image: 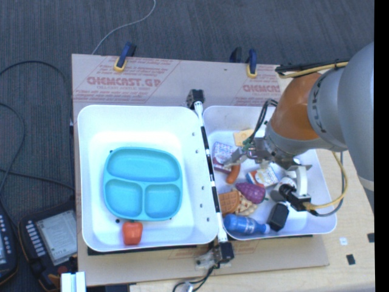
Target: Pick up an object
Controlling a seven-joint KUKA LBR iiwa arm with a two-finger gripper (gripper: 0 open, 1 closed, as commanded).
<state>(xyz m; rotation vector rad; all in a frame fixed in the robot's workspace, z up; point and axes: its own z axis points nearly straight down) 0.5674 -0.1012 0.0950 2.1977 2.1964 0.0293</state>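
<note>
Carrot point(233, 174) in right bin point(325, 224), just below hand point(242, 154).

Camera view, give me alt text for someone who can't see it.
A grey robot arm reaches into the right bin, gripper low over a jumble of small objects. The left bin holds a blue divided tray and an orange item.

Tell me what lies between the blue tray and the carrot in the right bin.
In the camera view: bare white bin floor, then the two bins' adjoining rims, before the carrot.
</note>
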